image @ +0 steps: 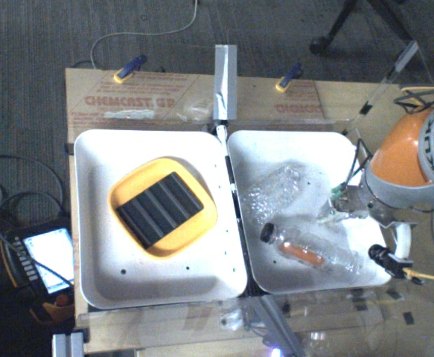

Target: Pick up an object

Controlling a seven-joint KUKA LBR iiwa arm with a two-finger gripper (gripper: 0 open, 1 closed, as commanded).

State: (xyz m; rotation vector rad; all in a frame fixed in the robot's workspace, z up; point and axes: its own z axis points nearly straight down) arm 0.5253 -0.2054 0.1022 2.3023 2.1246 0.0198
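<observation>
Clear plastic bottle with dark cap and orange contents (304, 250) lying in the right white bin (306, 146), long axis slanting, cap toward upper left, gripper (345, 199) just beyond, grip state impossible to tell, crumpled clear plastic (276, 186) farther back, yellow tray with black ribbed insert (163, 206) in the left white bin (97, 199)

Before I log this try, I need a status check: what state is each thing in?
Yellow tray: lying flat in the left bin, dark ribbed side up.
Clear bottle: on its side in the right bin, dark cap on.
Crumpled plastic: loose in the right bin.
Gripper: low over the right bin.
</observation>
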